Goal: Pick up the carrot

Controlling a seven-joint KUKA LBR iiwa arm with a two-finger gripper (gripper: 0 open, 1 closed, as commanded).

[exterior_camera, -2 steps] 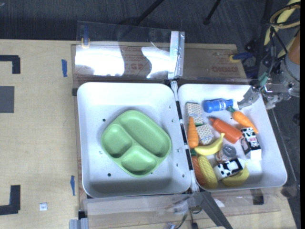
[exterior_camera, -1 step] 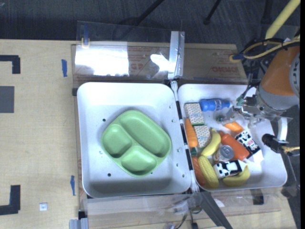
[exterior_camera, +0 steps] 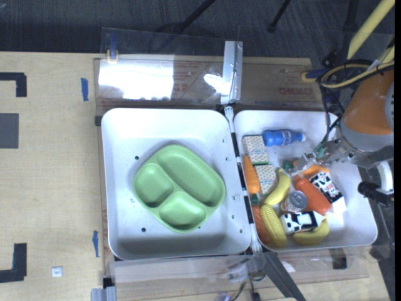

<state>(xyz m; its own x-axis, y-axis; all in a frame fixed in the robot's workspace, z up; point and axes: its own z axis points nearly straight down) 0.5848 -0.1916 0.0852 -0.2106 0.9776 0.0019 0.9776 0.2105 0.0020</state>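
A pale wooden table (exterior_camera: 50, 187) marked with black tape corners (exterior_camera: 17, 83) is set against a dark blue carpeted floor (exterior_camera: 156, 5), crossed by black stand legs (exterior_camera: 210, 5).

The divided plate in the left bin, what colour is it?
Light green. The plate shows plainly in the camera view, lying in the left white bin.

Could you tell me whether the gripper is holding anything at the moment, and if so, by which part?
It cannot be told. The gripper hangs over the right bin, apart from the carrot by the bin's left wall.
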